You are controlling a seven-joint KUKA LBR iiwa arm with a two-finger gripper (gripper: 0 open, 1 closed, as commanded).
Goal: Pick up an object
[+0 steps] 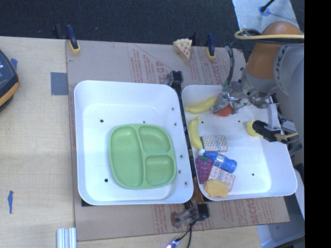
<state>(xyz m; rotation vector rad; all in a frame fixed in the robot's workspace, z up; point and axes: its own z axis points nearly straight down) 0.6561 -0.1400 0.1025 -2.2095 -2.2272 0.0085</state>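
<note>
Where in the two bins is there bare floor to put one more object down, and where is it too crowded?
Free: the left bin floor around the green divided tray, widest along the far wall. In the right bin, the floor between the blue bottle and the right wall. Crowded: the right bin's left side, where bananas, packets and bottle lie close, and its far end near the gripper.

arm [269, 56] over right bin [279, 182] | bananas [194, 133] | green tray [142, 155] left bin [88, 138]

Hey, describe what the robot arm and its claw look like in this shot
The arm is a bulky, rounded grey body with an orange band above the wrist. A thin dark cable loops beside the wrist. The claw is a small, dark metallic assembly at the arm's end, over the right bin.
</note>
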